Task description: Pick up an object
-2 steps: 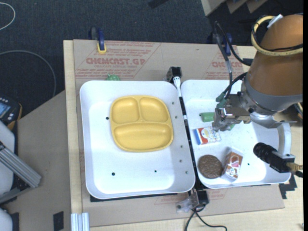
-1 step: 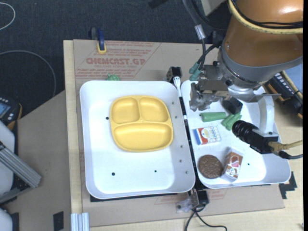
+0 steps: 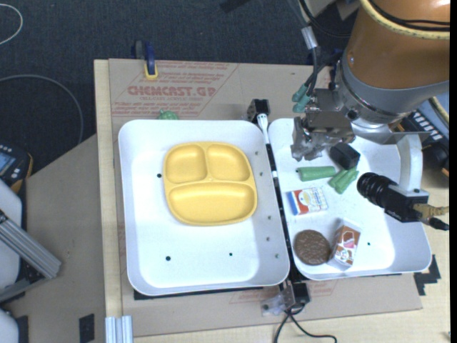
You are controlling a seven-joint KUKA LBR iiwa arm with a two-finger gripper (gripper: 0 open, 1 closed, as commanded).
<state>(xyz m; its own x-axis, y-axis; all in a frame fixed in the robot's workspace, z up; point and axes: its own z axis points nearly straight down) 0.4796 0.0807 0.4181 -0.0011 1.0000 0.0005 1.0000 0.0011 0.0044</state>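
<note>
The gripper [image 3: 305,151] hangs just above the green stick [image 3: 316,172] — which lies sideways, left to right — and I cannot tell how its jaws stand.

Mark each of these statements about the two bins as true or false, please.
1. The yellow divided plate lies in the left bin. True.
2. The brown round cookie lies in the left bin. False: it is in the right bin.
3. The gripper is above the right bin. True.
4. The plate has two compartments. False: it has three.
5. Two green sticks lie near the gripper. True.
</note>
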